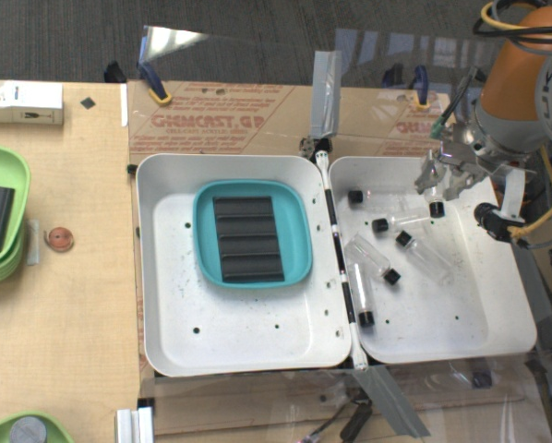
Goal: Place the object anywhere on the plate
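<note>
**Tubes lie in the right bin, plate waits in the left**

Tubes (387,266), clear with black caps, lie scattered on the floor of the right bin (498,330); one long tube (358,293) rests against the bin's left wall, near the divide between the two bins. The teal plate (299,238), holding a dark ribbed insert (248,238), sits in the left bin (165,321), toward its upper half. The gripper (439,185) hangs over the upper part of the right bin, with a small black-capped tube (437,209) just below its tip. Whether that tube is between the fingers, and whether they are apart or together, cannot be told at this angle. The arm (521,72) reaches in at upper right.
</note>
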Robot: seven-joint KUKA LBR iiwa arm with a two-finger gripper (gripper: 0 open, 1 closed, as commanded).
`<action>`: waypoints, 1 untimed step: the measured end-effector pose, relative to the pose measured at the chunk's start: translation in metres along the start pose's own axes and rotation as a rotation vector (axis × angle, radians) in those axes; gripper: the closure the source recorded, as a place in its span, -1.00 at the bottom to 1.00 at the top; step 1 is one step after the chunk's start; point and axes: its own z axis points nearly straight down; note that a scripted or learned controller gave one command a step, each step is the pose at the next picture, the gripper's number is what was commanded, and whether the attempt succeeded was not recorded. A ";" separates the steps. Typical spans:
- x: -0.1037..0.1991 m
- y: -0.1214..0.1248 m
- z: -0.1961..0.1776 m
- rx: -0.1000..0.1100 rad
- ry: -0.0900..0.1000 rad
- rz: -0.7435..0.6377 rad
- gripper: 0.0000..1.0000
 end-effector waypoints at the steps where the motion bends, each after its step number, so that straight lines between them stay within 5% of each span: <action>1: 0.000 0.000 0.000 0.000 0.000 0.000 -1.00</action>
